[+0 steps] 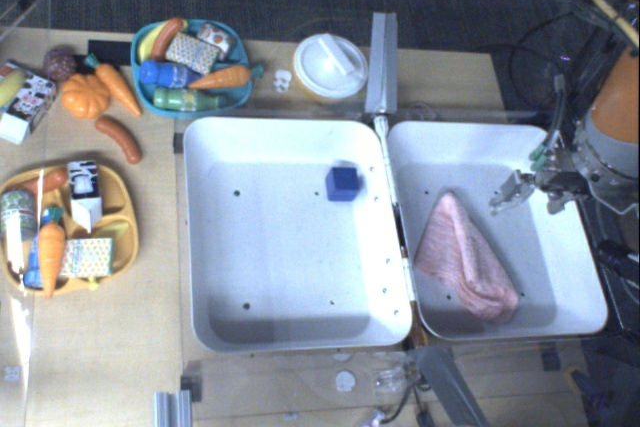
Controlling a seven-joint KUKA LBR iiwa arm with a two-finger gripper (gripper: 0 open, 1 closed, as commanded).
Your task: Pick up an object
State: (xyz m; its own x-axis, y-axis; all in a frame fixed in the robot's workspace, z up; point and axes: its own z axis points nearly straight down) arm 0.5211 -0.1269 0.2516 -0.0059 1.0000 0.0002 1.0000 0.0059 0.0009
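A small blue cube [343, 182] sits in the left bin [260, 305], toward its upper right corner. A crumpled pink cloth [463, 257] lies in the right bin [570, 305], from its middle down to the near wall. My gripper [530, 197] hangs over the right bin's upper right part, up and to the right of the cloth and apart from it. Its fingers [508, 192] are spread open, and nothing is between them. The grey arm with its orange band [615, 105] comes in from the right edge.
A metal divider post [381, 65] stands at the back between the bins. On the bench's left are a blue bowl of toy food [190, 67], a yellow plate of toys [68, 227], loose toy vegetables [100, 95] and a white lid [331, 65].
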